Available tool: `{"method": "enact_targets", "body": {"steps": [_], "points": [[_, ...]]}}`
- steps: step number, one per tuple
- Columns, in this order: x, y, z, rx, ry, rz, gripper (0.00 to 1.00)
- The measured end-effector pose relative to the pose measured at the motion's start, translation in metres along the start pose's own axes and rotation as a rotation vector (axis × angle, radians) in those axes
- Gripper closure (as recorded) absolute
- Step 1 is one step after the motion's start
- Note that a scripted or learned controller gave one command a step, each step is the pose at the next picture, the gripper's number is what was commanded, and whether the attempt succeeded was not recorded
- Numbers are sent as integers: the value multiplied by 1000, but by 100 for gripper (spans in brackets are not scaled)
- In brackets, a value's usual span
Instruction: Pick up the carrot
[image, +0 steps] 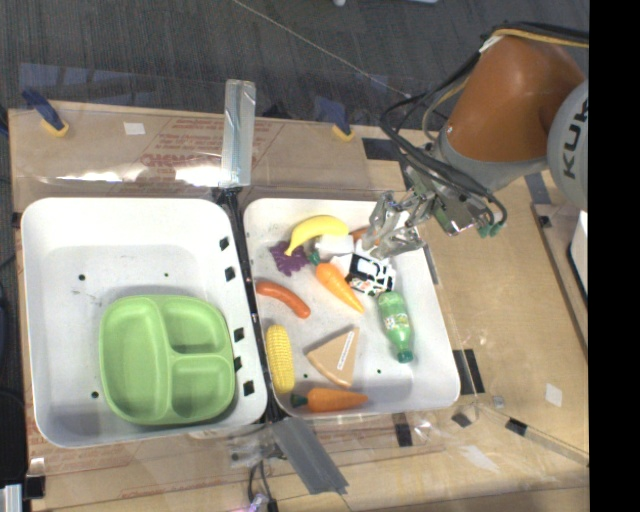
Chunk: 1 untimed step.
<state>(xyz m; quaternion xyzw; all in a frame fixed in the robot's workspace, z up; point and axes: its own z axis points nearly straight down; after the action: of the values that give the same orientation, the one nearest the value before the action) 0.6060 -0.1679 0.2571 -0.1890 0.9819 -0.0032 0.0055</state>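
Gripper (392, 232) hangs over right bin (440, 345), jaws apparently spread w/ nothing between. Carrot (338, 287) lies just below-left of them, long axis diagonal; a 2nd carrot (330, 400) sits far below.

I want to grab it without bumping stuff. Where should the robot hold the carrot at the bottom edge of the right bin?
Probably the carrot's thick orange middle, coming straight down from above. It lies flat along the bin's near wall, with the sandwich wedge close behind, so fingers fit best across its width.
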Motion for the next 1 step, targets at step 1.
{"method": "enact_targets", "body": {"steps": [1], "points": [[122,-2,-71,3,2,31,100]]}}
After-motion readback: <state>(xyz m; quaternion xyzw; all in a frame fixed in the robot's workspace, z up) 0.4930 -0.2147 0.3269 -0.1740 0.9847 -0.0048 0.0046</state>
